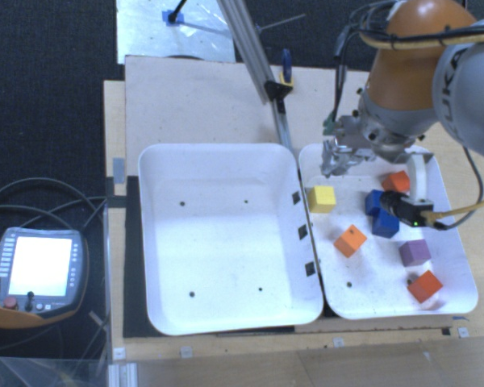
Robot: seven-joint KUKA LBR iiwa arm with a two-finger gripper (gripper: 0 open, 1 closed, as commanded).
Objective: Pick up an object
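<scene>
Your nearest candidate is the yellow block (322, 198), a small cube lying flat in the right bin (456, 297) at its left wall, edges roughly square to that wall and with no long axis to speak of. The gripper (336, 160) hangs just beyond its far side, above the bin's far left corner, and you cannot tell how it is set. To the right lie an orange block (350, 240), blue blocks (381, 213), a purple block (415, 252) and red-orange blocks (424, 285); the left bin (157, 240) sits alongside.
</scene>
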